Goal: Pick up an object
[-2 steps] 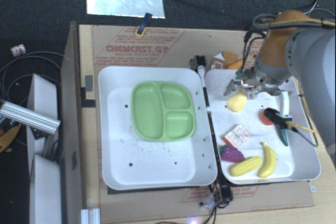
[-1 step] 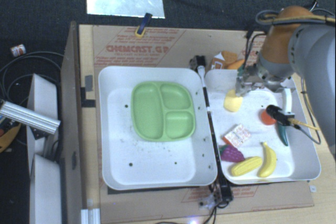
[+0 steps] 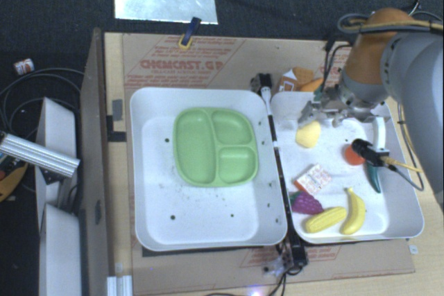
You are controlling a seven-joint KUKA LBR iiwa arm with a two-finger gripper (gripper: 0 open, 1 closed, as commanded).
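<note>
My gripper hangs over the back left part of the right bin, open, with nothing between its fingers. A yellow lemon-shaped object lies just below and in front of it, close to the left fingertip. Further right in the bin is a red-orange round object, partly hidden by the robot's own hardware. Along the front lie a white and red packet, purple grapes, a yellow corn cob and a banana.
A slim teal object lies at the right bin's right side. The left bin holds a green divided plate. Orange items sit on the cardboard behind the right bin.
</note>
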